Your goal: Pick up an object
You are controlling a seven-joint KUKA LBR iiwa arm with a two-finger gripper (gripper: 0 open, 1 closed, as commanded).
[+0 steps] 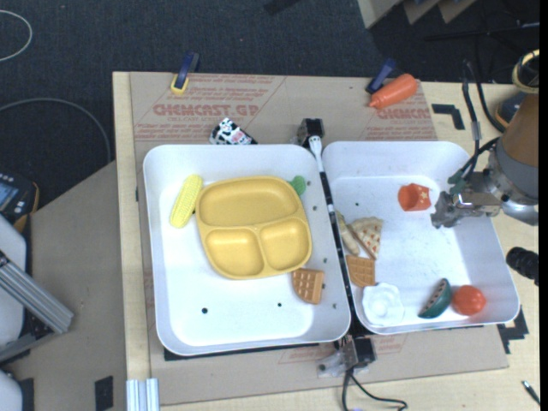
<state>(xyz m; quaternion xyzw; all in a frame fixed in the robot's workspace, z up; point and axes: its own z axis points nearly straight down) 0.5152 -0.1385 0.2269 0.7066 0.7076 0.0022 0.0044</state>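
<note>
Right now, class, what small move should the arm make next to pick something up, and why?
Probably ease the hand a little towards the view's left and down onto the orange toy. That toy lies nearest the hand in the right bin, apart from the other pieces, and nothing is seen held yet.

One fixed cam above bench (pixel 257 92), angled down, takes in both white bins (pixel 167 229).

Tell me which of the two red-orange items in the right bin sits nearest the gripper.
The orange-red piece at the bin's far side, just left of the gripper. The red round one lies at the near edge, beside the watermelon slice.
</note>
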